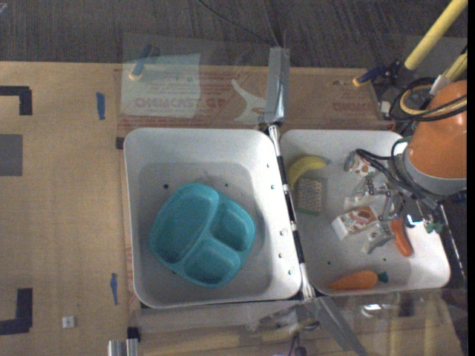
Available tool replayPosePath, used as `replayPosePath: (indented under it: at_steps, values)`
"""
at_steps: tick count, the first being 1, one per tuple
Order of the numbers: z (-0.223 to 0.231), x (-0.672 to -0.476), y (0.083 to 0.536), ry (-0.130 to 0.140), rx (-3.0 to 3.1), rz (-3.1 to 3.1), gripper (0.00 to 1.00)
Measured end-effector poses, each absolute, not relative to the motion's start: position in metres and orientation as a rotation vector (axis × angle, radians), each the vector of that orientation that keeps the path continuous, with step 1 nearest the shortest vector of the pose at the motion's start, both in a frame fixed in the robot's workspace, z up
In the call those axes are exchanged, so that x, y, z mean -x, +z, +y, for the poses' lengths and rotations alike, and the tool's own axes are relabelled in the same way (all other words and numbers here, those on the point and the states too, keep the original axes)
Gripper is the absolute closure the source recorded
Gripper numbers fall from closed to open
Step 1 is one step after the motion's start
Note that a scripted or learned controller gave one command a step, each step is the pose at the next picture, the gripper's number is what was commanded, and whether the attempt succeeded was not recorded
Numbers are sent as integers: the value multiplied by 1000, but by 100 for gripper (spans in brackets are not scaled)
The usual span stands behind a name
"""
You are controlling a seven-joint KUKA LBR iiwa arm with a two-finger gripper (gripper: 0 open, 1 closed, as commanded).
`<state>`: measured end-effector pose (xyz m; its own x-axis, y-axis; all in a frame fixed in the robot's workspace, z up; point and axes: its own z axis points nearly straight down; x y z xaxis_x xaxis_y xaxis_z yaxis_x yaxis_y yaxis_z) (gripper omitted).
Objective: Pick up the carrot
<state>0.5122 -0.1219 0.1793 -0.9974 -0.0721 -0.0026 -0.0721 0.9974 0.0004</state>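
Apparently the jaws (pixel 382 215) hang over the right bin (pixel 438 273); I cannot tell their state. The carrot (pixel 356 279) lies free at six o'clock from them, not yet grasped.

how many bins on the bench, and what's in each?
2. Left bin holds a teal divided plate. Right bin, under the gripper, holds the carrot by its near edge plus other toy foods; the arm may hide some.

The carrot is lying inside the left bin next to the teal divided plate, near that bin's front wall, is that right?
Not quite: in the camera view, the carrot lies in the right bin, near its front wall. The teal divided plate sits alone in the left bin.
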Motion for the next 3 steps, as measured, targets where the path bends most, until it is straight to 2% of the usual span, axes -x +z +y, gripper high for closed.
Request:
replayPosePath:
  at_steps: [1,2,3]
  values:
    - [-91,-516,89,-3,558,3083,0]
    - [-91,-519,101,-6,553,3073,100]
    - [-60,-504,186,0,720,3050,100]
